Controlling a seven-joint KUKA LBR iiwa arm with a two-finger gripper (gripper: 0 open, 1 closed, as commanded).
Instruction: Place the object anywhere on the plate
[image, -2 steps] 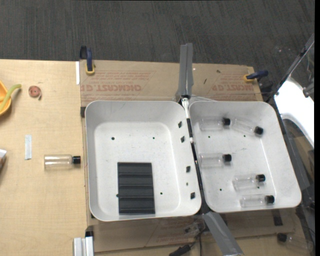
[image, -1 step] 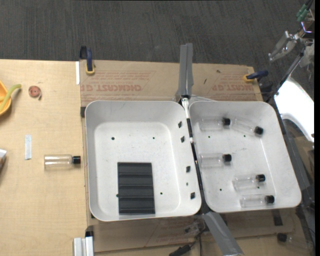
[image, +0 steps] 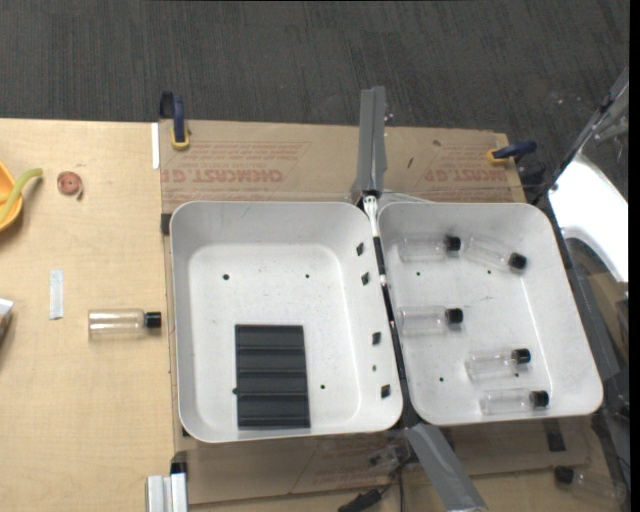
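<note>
At far right, arm (image: 592, 200) edging in — gripper state untellable, black plate (image: 270, 377) in left bin (image: 200, 300).

Five clear black-capped vials (image: 432, 320) lie flat in the right bin (image: 560, 300); dark ribbed plate (image: 271, 377) lies left of them.

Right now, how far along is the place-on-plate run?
Nothing looks done: the dark ribbed plate in the left bin has nothing on it. Nothing is in hand either; five clear bottles with black caps lie in the right bin, for example one in the middle, and another bottle lies on the bench outside the bins. The pick, carry and place are all left.
</note>
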